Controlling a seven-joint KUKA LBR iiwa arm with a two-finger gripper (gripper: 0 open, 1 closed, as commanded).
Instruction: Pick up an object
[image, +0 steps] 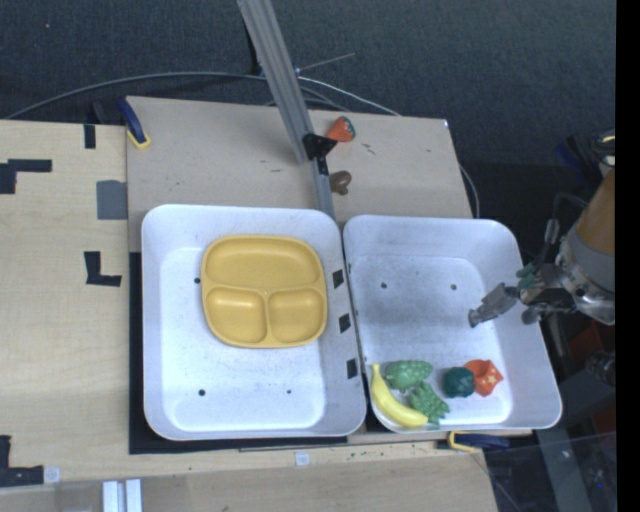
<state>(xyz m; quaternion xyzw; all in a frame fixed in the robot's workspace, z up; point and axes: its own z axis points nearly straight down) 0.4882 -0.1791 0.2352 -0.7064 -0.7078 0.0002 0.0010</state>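
The right bin (430, 240) holds a cluster of small items along its front edge: a yellow banana (392, 406), a green leafy piece (408, 373) with another green piece (430, 402) below it, a dark green round item (459, 382) and a red item (485, 377). My gripper (490, 306) hangs over the bin's right side, above and behind the red item, with its grey fingers pointing left. Nothing shows between the fingers.
The left bin (170, 300) holds a yellow three-compartment plate (265, 290). A grey pole (285, 80) rises behind the bins, with a small orange-red item (342, 128) and a brown one (341, 182) lying on the bench near it.
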